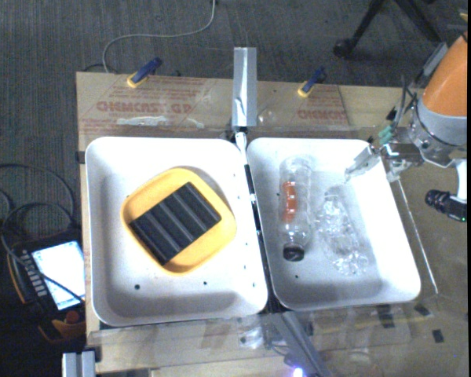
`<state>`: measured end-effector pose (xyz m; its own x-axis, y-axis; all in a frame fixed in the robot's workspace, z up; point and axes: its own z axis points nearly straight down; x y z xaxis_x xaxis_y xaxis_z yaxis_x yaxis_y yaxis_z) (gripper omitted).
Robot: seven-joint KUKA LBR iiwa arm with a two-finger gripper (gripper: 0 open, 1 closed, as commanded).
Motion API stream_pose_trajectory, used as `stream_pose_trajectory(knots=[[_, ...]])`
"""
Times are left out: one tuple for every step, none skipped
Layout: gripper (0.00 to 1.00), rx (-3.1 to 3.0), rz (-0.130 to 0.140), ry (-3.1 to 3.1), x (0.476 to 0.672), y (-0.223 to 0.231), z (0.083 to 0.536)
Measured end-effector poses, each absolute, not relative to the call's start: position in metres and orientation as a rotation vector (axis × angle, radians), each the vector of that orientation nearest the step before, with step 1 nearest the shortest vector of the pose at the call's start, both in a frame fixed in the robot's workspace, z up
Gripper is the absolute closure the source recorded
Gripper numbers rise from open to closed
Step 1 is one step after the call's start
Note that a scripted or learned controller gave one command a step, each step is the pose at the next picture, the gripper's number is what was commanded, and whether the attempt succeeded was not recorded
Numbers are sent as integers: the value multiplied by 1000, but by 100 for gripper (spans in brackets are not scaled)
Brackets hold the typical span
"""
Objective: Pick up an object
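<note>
The right bin (392, 285) holds a clear plastic bottle (294, 206) with an orange label and a black cap, lying lengthwise. Beside it on the right lies a crumpled clear plastic piece (341, 238). In the left bin (110, 289) rests a yellow rounded block with a black ribbed top (178, 218). My gripper (361, 163) hangs over the right bin's far right corner, above and to the right of the bottle and the crumpled plastic, touching neither. The grey arm with its orange band (447, 93) comes in from the right.
A metal divider post (244, 93) stands behind the gap between the bins. Two blue-and-yellow clamps (144, 72) (312, 80) hold the wooden board at the back. A tablet (55, 269) and cables lie on the floor to the left.
</note>
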<state>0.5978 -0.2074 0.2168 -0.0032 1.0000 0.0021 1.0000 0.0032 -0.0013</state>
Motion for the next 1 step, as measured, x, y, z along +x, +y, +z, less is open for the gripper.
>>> stream_pose_trajectory(knots=[[0, -2077, -2, -2358, 567, -169, 95]])
